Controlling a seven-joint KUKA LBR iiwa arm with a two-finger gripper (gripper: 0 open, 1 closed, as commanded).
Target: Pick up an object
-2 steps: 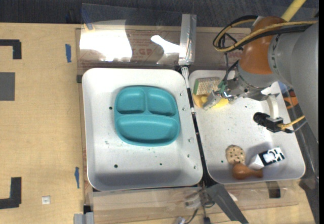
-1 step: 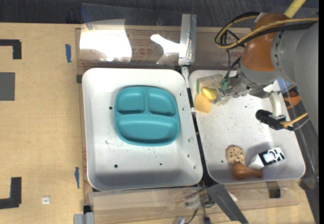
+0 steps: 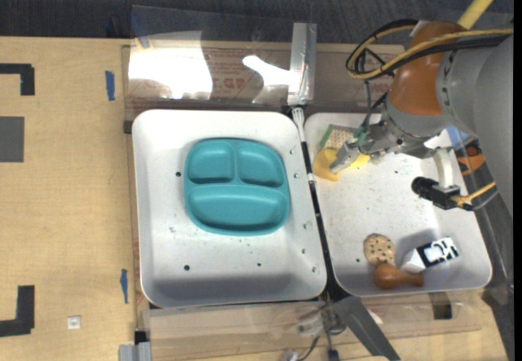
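In the right bin (image 3: 391,209), a yellow object (image 3: 325,164) lies at the far left corner, with a green flat item (image 3: 333,138) just behind it. My gripper (image 3: 354,153) reaches in from the right and hangs right at the yellow object's right edge; whether it touches it I cannot tell. Near the front of the same bin lie a round speckled cookie (image 3: 378,248), a brown rounded object (image 3: 394,275) and a small black-and-white item (image 3: 438,253).
The left bin (image 3: 155,188) holds a teal divided plate (image 3: 237,187) in its middle. A clear plastic sheet (image 3: 212,70) and a metal bracket (image 3: 303,62) stand behind the bins. Cables and a black fitting (image 3: 432,191) hang off the arm over the right bin.
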